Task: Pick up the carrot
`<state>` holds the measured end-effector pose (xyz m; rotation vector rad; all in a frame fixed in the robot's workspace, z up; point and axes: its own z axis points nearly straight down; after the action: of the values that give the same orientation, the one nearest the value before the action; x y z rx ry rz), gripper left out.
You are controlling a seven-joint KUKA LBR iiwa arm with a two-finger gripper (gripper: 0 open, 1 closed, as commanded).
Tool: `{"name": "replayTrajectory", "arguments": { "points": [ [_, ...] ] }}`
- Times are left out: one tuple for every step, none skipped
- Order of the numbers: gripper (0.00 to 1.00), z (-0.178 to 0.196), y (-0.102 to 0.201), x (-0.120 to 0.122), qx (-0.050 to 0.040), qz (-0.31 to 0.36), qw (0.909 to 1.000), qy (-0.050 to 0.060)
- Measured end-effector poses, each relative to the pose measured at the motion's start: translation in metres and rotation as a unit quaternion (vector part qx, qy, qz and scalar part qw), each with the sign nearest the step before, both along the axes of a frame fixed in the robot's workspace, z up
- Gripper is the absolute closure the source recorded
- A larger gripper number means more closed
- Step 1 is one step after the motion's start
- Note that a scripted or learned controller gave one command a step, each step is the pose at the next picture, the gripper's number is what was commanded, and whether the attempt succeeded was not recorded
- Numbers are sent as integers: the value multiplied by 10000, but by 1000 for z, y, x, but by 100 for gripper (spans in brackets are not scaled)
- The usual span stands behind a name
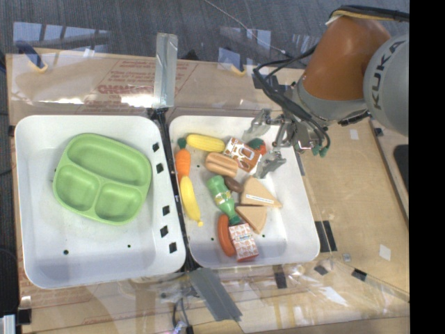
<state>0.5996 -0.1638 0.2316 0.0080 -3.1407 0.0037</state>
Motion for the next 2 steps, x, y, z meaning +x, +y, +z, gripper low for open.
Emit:
{"name": "replayTrajectory", "arguments": {
  "points": [
    [0, -84, 45, -39, 25, 1327, 9912, 17],
    [0, -142, 54, -1, 25, 1747, 9846, 9]
  ]
}}
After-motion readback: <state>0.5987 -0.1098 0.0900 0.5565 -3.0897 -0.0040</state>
